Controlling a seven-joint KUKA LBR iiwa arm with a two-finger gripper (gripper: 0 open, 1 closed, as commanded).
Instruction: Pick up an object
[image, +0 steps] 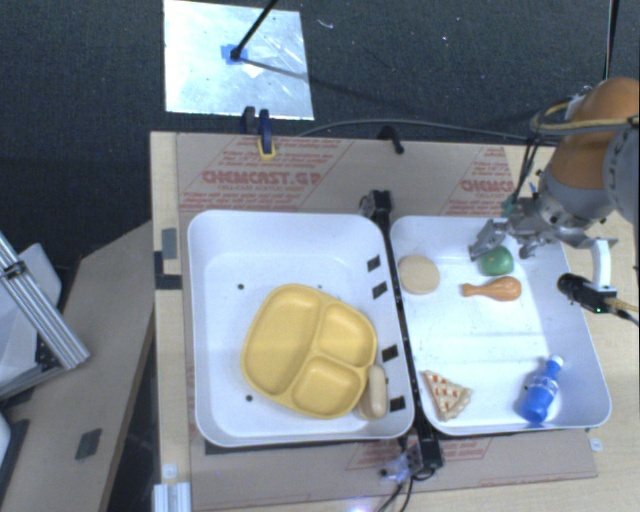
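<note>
The gripper (497, 243) hangs over a green ball (496, 262) at the right bin's (585, 345) twelve o'clock edge, hiding the ball's top; whether it grips cannot be told. A drumstick (492, 290) lies just beside, at six o'clock.

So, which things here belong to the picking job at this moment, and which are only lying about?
In the job:
- gripper, low over the right bin
- green ball, right under the gripper

Just lying about:
- drumstick
- round bun
- pizza slice
- blue bottle
- yellow tray in the left bin
- bread roll beside the tray
</note>
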